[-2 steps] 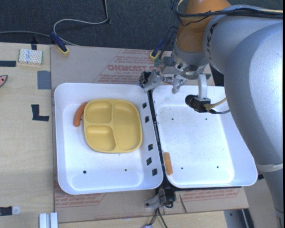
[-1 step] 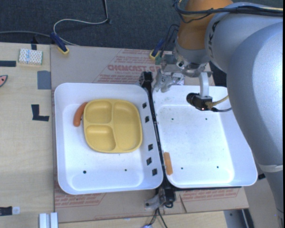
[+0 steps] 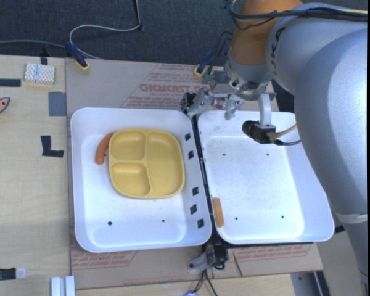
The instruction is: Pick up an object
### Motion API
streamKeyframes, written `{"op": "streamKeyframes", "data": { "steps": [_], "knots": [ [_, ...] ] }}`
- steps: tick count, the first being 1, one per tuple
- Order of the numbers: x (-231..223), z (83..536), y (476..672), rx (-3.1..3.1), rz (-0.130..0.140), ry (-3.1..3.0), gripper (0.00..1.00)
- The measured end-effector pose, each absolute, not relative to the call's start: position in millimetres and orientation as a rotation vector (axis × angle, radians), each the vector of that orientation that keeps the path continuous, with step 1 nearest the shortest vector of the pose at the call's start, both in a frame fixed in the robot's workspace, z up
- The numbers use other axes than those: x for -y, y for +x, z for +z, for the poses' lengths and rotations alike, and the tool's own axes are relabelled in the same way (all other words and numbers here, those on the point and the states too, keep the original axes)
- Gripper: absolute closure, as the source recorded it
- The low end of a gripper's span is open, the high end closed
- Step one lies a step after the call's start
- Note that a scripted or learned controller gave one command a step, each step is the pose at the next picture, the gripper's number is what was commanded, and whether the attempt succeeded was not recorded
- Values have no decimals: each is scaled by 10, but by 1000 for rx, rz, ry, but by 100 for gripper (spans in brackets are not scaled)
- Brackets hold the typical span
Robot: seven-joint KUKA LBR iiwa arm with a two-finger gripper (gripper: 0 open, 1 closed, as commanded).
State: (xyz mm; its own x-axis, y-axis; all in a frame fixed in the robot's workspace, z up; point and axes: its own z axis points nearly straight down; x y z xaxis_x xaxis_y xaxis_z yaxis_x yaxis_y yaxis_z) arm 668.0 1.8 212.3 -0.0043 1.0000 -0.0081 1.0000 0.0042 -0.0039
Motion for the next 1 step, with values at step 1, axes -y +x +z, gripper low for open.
{"op": "streamKeyframes", "data": {
  "steps": [1],
  "knots": [
    [-22, 2219, 6681, -2225, -14, 2214, 100]
  ]
}}
